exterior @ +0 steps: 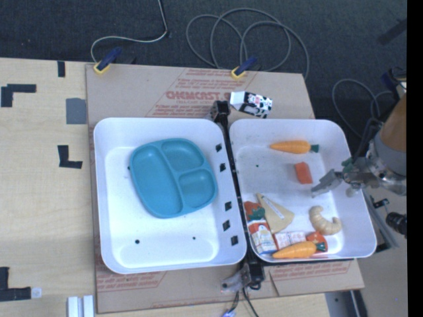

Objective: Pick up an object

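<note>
My gripper [334,176] hangs over the right side of the right bin [344,137], open, with nothing between its fingers. One grey finger [322,185] points down-left toward the bin floor. A small red block [303,172] lies just left of it. A beige curled piece [325,220] rests below the gripper, near the bin's right wall. An orange carrot [291,148] lies at the top of this bin. A yellow cheese wedge [277,211], a red-and-white packet [263,238] and a second carrot [295,249] crowd the bin's lower part.
The left bin [106,197] holds a blue divided plate [173,176]. A black-and-white toy [251,102] sits on the cardboard behind the bins. A black divider [228,170] runs between the bins. Cables loop on the dark floor at the back.
</note>
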